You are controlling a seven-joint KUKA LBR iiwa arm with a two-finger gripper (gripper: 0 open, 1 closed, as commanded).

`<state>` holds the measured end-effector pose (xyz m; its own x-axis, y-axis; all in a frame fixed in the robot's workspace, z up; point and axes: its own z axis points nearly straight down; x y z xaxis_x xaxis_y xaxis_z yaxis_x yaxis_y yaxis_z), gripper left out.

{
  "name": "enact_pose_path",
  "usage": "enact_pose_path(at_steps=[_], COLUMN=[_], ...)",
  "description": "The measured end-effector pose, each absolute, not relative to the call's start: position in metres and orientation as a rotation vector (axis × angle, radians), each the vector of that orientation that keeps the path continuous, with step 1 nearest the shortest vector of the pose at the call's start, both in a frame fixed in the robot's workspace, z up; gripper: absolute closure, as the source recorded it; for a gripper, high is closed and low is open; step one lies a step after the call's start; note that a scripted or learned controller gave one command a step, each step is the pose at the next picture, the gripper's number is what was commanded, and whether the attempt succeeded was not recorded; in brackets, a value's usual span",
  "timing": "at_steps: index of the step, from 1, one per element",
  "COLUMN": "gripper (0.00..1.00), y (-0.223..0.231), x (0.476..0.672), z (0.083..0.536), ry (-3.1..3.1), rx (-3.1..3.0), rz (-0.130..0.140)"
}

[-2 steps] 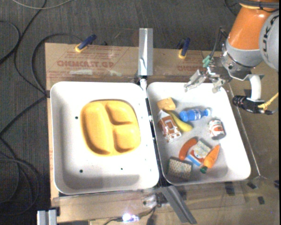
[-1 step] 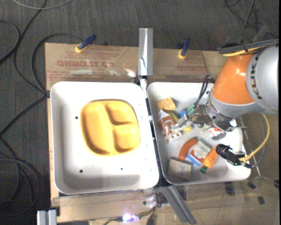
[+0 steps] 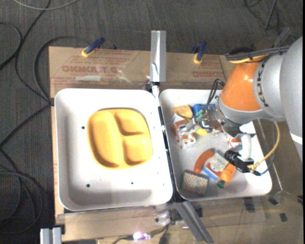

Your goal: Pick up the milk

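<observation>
— Where is the milk?
— I think it is the small carton [image 3: 185,135] in the right bin [image 3: 254,189], near the wall between the bins.
— And the gripper?
— The gripper [image 3: 202,120] is just beside it. I cannot tell its state.
— What else?
— A carrot [image 3: 226,174] lies nearby. A yellow tray [image 3: 120,137] sits in the left bin [image 3: 71,187].
</observation>
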<state>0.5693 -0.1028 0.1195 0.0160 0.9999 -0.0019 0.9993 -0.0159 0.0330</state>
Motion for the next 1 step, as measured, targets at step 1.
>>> enact_pose_path(at_steps=[1], gripper=[0.00], y=[-0.0985], x=[0.6018], z=[0.1085], ry=[1.859], rx=[2.505], rz=[0.047])
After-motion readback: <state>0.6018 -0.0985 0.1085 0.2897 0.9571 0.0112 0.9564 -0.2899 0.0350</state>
